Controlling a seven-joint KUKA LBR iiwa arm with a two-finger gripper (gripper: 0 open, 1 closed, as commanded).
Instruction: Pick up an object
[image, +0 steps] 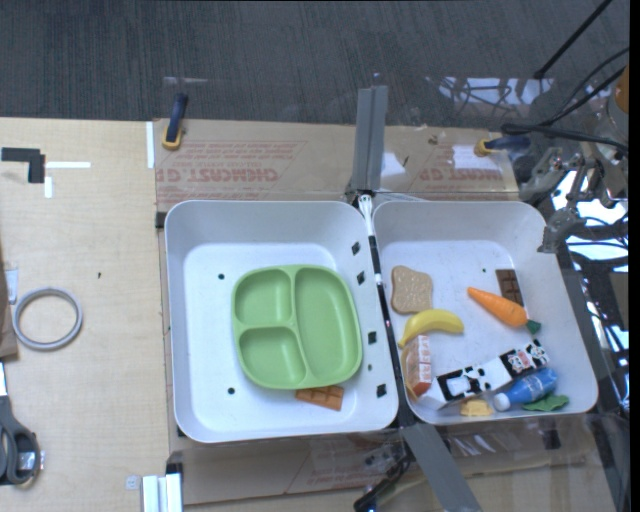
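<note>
Yellow plastic banana (432, 323) lies in the right white bin (560, 262), just below the tan bread slice (411, 289) and left of the orange carrot (499, 307). Nothing is lifted yet; this looks like the approach step. Next, the arm must descend over one toy and close.

The left bin (190, 330) was mostly taken up by a green divided plate (297, 326), with bare white floor left along its left side and far wall; a brown waffle piece (322, 397) lay touching the plate's near edge. In the right bin (560, 300) the far half lay open. Toast (411, 289), a banana (432, 324) and a carrot (498, 307) spread across the middle, and a blue bottle (525, 389), a black-and-white carton (495, 372) and a wrapped packet (418, 364) crowded the near wall.
</note>
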